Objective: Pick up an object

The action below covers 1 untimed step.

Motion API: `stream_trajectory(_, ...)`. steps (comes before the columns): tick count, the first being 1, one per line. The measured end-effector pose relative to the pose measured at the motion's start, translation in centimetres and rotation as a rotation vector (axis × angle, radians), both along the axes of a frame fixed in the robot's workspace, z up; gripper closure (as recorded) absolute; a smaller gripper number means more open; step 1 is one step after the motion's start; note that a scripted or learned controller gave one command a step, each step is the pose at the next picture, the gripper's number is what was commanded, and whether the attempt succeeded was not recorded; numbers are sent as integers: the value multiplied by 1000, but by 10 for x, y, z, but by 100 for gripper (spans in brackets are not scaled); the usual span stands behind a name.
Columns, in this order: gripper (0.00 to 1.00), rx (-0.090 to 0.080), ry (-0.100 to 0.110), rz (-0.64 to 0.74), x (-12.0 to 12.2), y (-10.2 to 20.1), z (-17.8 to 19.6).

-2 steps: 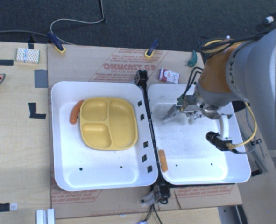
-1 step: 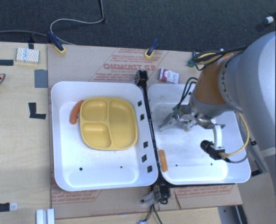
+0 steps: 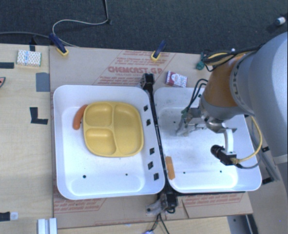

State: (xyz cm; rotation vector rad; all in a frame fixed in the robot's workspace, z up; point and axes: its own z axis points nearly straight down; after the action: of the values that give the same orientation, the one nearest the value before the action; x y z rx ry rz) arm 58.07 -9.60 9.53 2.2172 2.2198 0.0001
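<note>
the jaws (image 3: 185, 126) hang in the right bin (image 3: 241, 182), grip unreadable; the small orange stick (image 3: 169, 167), lengthwise along the bin's left wall, lies nearest.

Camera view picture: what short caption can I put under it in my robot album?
Robot claw reaches into the right bin; a yellow tray sits in the left bin.

Blue-yellow clamps (image 3: 59, 44) (image 3: 158, 51) on cardboard (image 3: 129, 69); red-white packet (image 3: 175, 79).
</note>
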Motion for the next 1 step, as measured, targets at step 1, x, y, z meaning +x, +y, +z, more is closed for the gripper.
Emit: stream_trajectory(1,0,0,0,0,0,0,0)
